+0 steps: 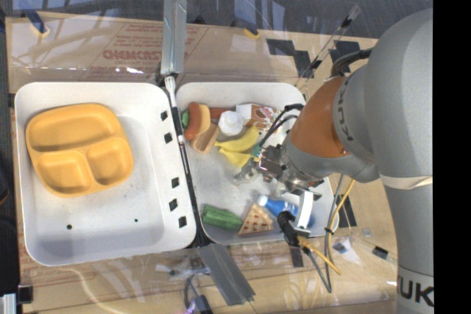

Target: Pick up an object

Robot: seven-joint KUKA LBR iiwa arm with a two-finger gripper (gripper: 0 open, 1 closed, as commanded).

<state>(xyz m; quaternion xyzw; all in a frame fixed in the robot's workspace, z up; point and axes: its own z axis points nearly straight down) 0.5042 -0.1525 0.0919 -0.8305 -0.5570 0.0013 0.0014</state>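
Presently the arm (346,129) reaches in from the right and bends down over the right bin (221,191), its wrist low among the objects so that the tool (257,167) sits close to a candidate for pickup. Whether the tool is apart or together cannot be told; the wrist hardware and cables mask it, and nothing is visibly clamped.

No object is specified, so any item in the right bin qualifies. Touching or just beyond the tool's tip lies the yellow banana (239,145), the likeliest target. Further past it sit a white cup-like piece (229,123) and a hot dog toy (200,127) against the bin's far corner. Below the tool lie a pizza slice (257,220) and a green cucumber-like piece (221,217); a blue item (288,208) lies partly beneath the wrist.

The yellow divided tray (77,148) occupies the left bin (110,232), well apart from the tool, presumably as a receiving place. Crowding around the banana risks a glancing or multiple contact.
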